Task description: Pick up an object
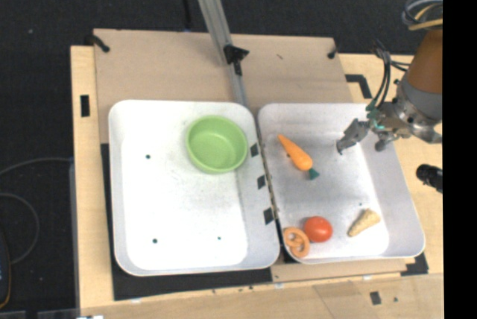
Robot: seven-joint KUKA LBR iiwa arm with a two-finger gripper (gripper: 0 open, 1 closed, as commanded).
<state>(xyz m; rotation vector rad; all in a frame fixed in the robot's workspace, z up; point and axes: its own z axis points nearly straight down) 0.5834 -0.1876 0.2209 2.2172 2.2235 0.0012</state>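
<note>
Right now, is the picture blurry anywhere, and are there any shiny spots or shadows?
In the camera view, the end effector looks a bit soft; the carrot and green bowl look fairly sharp. The right bin looks grey and speckled with mild sheen, the left bin brighter white. Shadows are faint.

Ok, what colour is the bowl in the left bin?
Light green; the bowl shows plainly in the camera view.

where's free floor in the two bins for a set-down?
Left bin: all bare below and left of the green bowl. Right bin: bare centre between carrot and tomato. Crowded along its front edge: pretzel, tomato, wedge. Hand hovers over its upper right.
</note>
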